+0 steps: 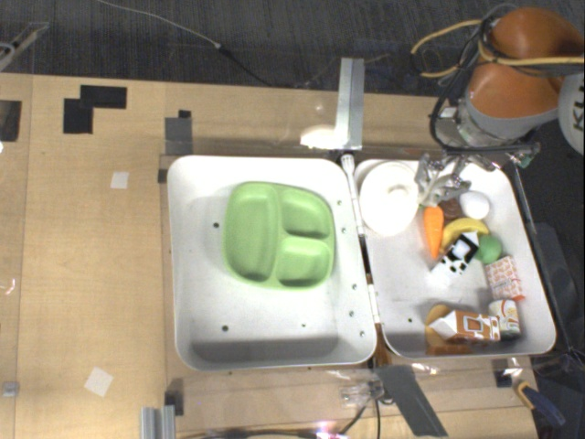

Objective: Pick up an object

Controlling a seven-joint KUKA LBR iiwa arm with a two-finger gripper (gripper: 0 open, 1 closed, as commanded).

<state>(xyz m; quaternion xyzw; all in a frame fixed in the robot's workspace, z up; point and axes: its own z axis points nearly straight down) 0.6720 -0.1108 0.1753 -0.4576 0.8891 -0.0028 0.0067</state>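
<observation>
Clutter sits packed toward the far-right side of the right bin [539, 332]: carrot [432, 231], banana [464, 230], white egg [475, 205], green ball [490, 249], cow toy [457, 252], cartons nearer me. I'd guess it's heaped so any grab has a chance. Left bin [196, 337] has just a green divided tray [277, 234]. Arm comes in from the right, wrist bent down, gripper [442, 179] low over the bin's far edge, just beside carrot & white bowl [388, 199]. Can't tell gripper state, nothing visibly held.

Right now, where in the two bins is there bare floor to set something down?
Left bin: bare floor all around the green tray, widest along the near wall. Right bin: bare patch between the white plate, carrot and carton. Crowded toward its right wall, under the gripper.
</observation>
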